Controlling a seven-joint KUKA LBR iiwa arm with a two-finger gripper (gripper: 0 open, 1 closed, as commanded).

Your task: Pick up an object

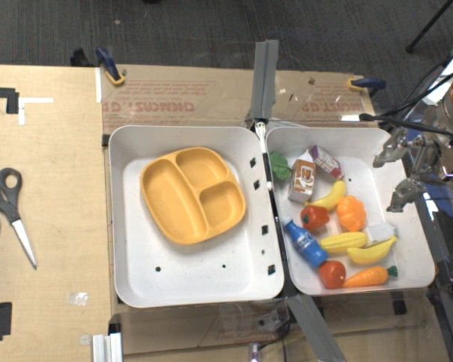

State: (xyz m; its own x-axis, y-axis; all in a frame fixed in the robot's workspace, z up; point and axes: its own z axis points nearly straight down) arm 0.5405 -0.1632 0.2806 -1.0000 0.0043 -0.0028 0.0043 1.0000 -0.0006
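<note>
- Gripper [405,173] is seen at the right bin's [419,271] right rim, above the bench; finger state cannot be told
- Toy food is heaped in the right bin: bananas [346,240], carrot [365,277], blue bottle [305,243]
- Yellow divided plate [193,194] is seen in the left bin [136,277]

Scissors [11,206] lying on the table [45,277] at the left edge, blue clamps [109,65] up top pinning cardboard [181,100] — and black carpet floor [211,13] along the top of the frame.
</note>
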